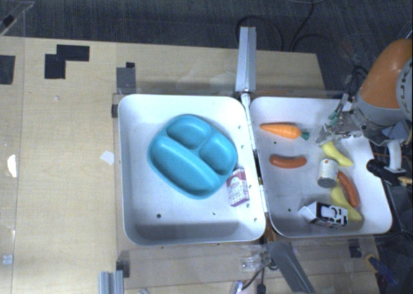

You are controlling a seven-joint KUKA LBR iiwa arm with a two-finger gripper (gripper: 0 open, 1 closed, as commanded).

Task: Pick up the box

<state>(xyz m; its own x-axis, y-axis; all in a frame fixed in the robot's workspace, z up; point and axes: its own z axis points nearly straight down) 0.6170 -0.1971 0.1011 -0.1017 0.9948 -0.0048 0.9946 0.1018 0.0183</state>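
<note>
Lying in the right bin's (pixel 284 225) near corner, the box (pixel 326 214) rests beside a yellow banana (pixel 342 198). Beyond the box, past a small can (pixel 328 171), the gripper (pixel 335 128) hovers at the bin's far edge; its finger spacing cannot be told.

Even, soft overhead light; slightly soft focus throughout.
Both white bins, the left bin (pixel 129 176) and the right bin (pixel 381 222), read bright without blown glare, and the left one carries a grey shadow along its near wall. The blue tray (pixel 192 155) shows a faint sheen. The dark floor at top is dim and grainy.
</note>
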